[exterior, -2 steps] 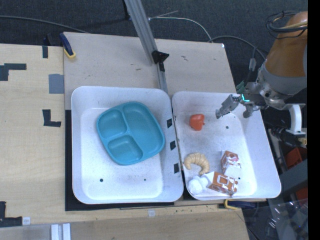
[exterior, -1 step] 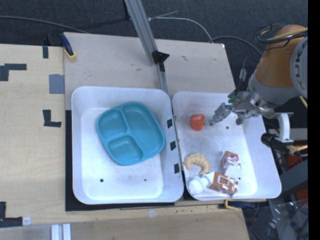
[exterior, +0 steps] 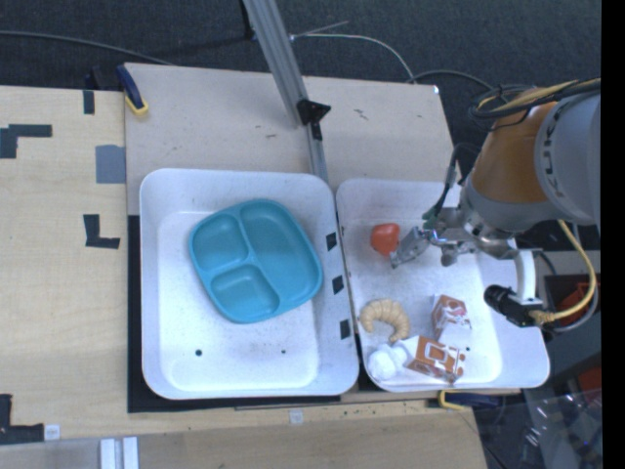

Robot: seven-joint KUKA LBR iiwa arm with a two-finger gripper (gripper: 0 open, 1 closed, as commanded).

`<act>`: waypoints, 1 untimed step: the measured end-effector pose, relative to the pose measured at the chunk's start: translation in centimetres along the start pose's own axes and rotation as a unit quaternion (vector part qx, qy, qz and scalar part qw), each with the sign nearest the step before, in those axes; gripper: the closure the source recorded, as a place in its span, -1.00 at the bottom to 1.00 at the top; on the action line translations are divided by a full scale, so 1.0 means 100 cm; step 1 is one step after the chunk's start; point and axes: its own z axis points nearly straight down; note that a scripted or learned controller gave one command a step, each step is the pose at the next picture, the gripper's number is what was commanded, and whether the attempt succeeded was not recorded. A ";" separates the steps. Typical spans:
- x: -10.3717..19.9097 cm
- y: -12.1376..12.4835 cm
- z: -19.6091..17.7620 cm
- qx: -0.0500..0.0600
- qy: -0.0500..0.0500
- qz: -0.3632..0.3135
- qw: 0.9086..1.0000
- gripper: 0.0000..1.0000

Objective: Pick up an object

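Note:
My gripper [exterior: 422, 247] hangs over the right bin [exterior: 508, 360], just right of a small red object [exterior: 385, 236] near the bin's upper left. One grey finger [exterior: 408, 250] points down-left toward that object, with nothing seen between the fingers. Lower in the same bin lie a tan croissant [exterior: 386, 316], a white round piece [exterior: 385, 362], a small brown-and-white carton [exterior: 450, 315] and an orange-and-white packet [exterior: 435, 358].
The left bin [exterior: 161, 262] holds a blue divided plate [exterior: 256, 259]. A metal pole [exterior: 281, 52] slants across the back of the bench toward the gap between the bins. The arm's orange band [exterior: 508, 159] and cables sit at the right.

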 end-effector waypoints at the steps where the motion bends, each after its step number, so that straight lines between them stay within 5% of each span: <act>1: -0.004 0.001 0.062 -0.004 -0.001 0.000 1.000 -1.00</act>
